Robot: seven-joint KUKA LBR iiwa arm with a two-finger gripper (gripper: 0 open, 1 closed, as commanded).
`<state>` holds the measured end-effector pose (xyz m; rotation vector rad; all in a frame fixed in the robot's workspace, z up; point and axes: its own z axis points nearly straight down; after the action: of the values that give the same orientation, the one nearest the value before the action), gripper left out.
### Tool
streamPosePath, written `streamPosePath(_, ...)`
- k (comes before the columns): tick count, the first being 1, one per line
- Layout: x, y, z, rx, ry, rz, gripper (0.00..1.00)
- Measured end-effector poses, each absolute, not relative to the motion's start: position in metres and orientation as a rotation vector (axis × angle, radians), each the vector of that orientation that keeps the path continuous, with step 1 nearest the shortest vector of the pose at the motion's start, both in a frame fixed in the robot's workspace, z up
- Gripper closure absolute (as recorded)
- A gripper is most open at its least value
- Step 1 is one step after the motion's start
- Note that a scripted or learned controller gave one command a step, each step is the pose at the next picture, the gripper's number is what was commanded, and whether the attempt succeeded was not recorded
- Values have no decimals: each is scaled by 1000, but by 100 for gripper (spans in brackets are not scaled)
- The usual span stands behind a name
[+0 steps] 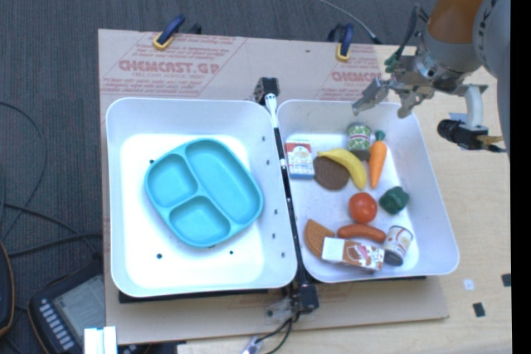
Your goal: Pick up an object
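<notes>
Your gripper (388, 98) hovered over the far rim of the right bin (438, 215) with its fingers apart and, as far as the slant showed, nothing between them. Every item, the carrot (377, 163) included, lay ungrasped in that bin, so the pick was all ahead.

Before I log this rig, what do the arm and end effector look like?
The arm is grey with a broad orange band above the wrist. Its end effector is a small grey metal assembly ending in thin dark fingers, with a black fitting beside it.
</notes>
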<state>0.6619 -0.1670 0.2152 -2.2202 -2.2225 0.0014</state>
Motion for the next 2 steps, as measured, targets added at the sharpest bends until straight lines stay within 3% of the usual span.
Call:
streamPosePath(1,664,-202,98,-2220,-2221,5,0)
streamPosePath(2,665,-200,109,-2219,-2222,1,100)
